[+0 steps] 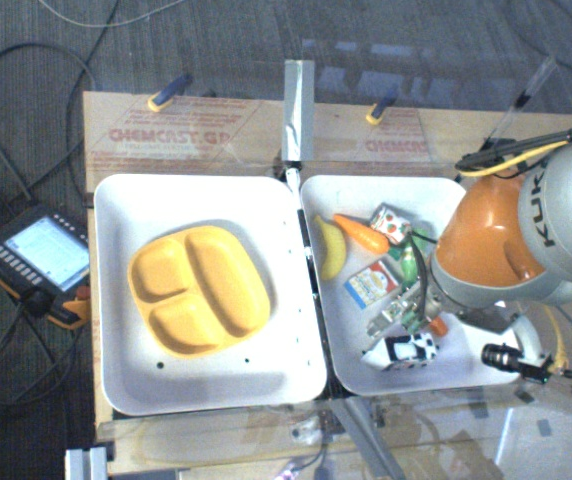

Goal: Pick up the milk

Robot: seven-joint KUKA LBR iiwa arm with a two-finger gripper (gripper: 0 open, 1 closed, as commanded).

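Two shallow white plastic bins sit side by side on the bench. The left bin (116,368), at centre-left of the frame, holds a yellow three-compartment plastic tray (200,288). The right bin (341,368), at centre-right, contains a yellow banana (330,249) near its left wall, an orange carrot (362,233) just beside it, a small red-and-white carton (390,224) at the upper middle, and a flat white-and-blue packet (371,285) at the centre. The milk, a small black-and-white cow-patterned carton (406,349), lies near the lower edge of the right bin. The grey arm with an orange band (481,243) enters from the right of the frame. Its two-finger gripper (402,318) sits directly above the milk carton; whether it is spread or closed cannot be told
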